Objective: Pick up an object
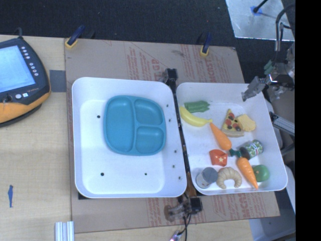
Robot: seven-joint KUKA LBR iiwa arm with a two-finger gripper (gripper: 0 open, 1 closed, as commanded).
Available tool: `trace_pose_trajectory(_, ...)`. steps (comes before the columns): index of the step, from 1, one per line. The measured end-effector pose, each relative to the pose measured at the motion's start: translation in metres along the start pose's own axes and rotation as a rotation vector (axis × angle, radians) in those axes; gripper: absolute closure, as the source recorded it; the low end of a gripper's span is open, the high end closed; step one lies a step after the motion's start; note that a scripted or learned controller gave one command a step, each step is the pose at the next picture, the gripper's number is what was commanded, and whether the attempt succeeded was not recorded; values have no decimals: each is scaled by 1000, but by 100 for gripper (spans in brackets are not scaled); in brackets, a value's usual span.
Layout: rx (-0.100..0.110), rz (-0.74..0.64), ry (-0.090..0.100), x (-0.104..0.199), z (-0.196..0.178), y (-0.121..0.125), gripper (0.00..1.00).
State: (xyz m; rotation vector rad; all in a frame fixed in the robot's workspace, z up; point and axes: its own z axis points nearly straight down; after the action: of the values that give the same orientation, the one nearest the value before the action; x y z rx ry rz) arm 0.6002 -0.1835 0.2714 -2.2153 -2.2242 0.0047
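Note:
The right bin (271, 127) holds several toy foods. A green pepper (196, 106) and a banana (193, 118) lie at its left. A pizza slice (231, 122) and a pale yellow piece (246, 123) sit in the middle. Below them lie a carrot (219, 136), a red piece (218, 157), a green can (251, 148), a second carrot (247, 171), a green ball (261, 173), a croissant (229, 177) and a grey disc (206, 176). My gripper (255, 88) hangs over the bin's far right corner, apart from every object.
The left bin (85, 134) holds a blue divided plate (135, 125). A tablet in an orange case (20, 79) rests on the bench at the far left. Clamps (74, 37) pin the cardboard sheet under the bins. The arm's wrist (281, 72) stands at the right edge.

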Motion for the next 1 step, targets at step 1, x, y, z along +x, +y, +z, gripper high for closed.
trace_pose_trajectory(1, 2, -1, 0, 10, 140, -40, 0)
